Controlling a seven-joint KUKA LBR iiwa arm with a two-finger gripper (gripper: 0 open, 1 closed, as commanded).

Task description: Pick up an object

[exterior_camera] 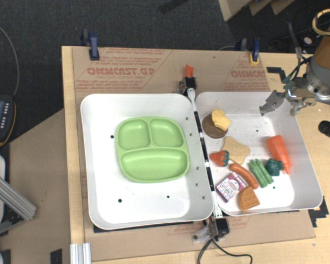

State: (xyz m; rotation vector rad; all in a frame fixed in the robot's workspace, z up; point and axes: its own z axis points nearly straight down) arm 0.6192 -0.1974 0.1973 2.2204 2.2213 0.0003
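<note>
My gripper (280, 103) hangs over the far right part of the right bin (247, 102), open, with nothing between its fingers. Toy foods lie below and to its left in that bin. An orange carrot (279, 150) is the closest, with a small broccoli (273, 166) and a green bean pod (259, 172) beside it. Further left are a sausage (243, 175), a tan toast slice (236, 149), a red pepper (220, 158) and a yellow piece (220, 120) on a brown disc (210, 128). A pink packet (229, 188) and an orange biscuit (248, 199) lie near the front.
The left bin (99, 191) holds a green divided plate (152, 149). A raised rim (201, 147) divides the two bins. Blue clamps (91, 44) (254, 49) grip the bench's far edge. The bare strip of the right bin lies under the gripper.
</note>
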